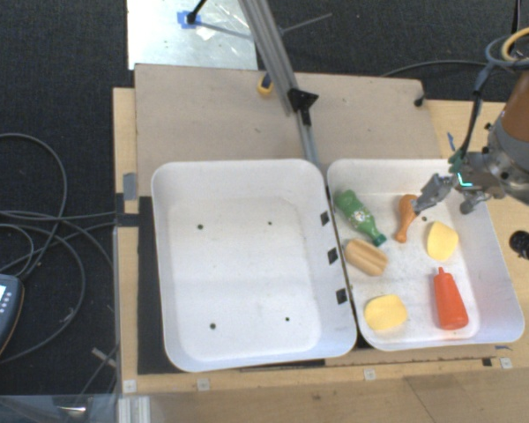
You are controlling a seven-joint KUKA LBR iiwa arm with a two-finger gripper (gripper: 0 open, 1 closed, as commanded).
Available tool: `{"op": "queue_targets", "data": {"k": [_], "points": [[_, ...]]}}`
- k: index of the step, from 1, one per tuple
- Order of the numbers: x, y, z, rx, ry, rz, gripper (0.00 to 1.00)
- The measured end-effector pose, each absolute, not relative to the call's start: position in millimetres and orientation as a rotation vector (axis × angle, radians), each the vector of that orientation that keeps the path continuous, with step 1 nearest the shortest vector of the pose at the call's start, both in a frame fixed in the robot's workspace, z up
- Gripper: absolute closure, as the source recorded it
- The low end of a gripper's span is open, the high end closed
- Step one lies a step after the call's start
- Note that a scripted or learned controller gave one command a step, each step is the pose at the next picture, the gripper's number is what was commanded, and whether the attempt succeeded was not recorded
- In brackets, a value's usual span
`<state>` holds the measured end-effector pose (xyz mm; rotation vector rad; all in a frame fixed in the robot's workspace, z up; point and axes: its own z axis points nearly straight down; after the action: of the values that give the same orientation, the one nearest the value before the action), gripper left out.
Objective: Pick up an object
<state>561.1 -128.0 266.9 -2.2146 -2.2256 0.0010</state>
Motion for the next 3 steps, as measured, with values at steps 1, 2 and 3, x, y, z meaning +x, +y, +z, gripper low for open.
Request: {"op": "queue_targets", "data": {"k": [1, 2, 3], "points": [[561.7, -128.2, 268.6, -2.218, -2.226, -0.002, 0.0], [560.5, -122.7, 207.1, -2.218, -2.22, 0.003, 0.0], [566.7, -126.5, 161.8, -2.219, -2.221, 0.003, 0.0]]}}
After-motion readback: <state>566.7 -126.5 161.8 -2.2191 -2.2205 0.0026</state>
